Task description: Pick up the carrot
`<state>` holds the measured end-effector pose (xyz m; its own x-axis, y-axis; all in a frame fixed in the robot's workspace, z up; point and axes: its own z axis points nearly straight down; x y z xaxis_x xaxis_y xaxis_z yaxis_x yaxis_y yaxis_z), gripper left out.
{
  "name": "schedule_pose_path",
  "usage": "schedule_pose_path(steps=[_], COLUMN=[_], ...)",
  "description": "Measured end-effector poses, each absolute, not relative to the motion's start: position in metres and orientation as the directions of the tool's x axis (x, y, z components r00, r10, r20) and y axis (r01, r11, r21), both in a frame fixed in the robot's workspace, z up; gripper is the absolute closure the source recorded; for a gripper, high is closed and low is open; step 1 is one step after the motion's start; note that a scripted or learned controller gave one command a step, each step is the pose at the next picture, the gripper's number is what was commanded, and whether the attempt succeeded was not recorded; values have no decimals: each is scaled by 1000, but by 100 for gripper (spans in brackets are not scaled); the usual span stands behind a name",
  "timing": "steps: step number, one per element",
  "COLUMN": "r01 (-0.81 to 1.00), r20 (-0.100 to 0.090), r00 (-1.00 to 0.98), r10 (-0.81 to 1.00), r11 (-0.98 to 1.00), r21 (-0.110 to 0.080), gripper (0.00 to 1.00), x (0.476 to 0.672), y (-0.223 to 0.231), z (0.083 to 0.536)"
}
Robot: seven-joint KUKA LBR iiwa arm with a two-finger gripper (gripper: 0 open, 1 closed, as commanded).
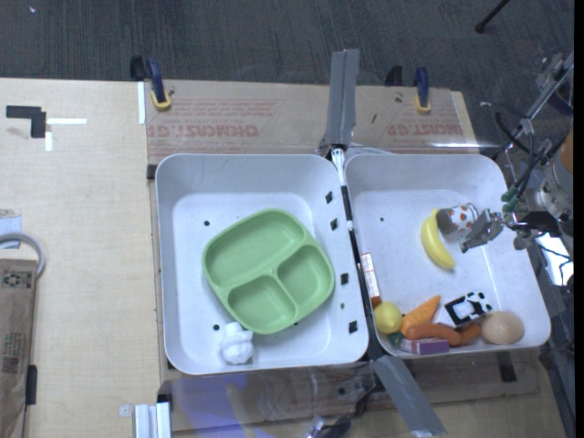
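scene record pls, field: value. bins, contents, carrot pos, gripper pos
left bin: green divided plate; small white object at near edge
right bin: banana, lemon, carrot, black-and-white item, tan egg-like object
carrot position: near edge of right bin, beside lemon
gripper: over right bin, just right of banana, apart from carrot
carrot grasped: no

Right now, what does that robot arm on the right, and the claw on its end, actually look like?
Little of it is in view. The gripper is a small grey metal claw with thin fingers, reaching over the right bin. Behind it, the arm is a cluster of grey and black parts with thin dark cables looping around it, and a trace of orange at the picture's edge.
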<state>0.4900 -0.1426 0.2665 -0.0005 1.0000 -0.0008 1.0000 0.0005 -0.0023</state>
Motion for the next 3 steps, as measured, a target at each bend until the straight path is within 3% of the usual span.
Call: schedule_pose_path(steps=[1,2,3], r01=[996,1000,1000], r20=[-1,0,-2], r00=[93,-27,23], r10=[996,1000,1000], r11=[-93,27,-23], r21=[-4,-5,-3], gripper=[0,0,0], x=[478,477,510], y=[-55,-63,5], z=[190,190,190])
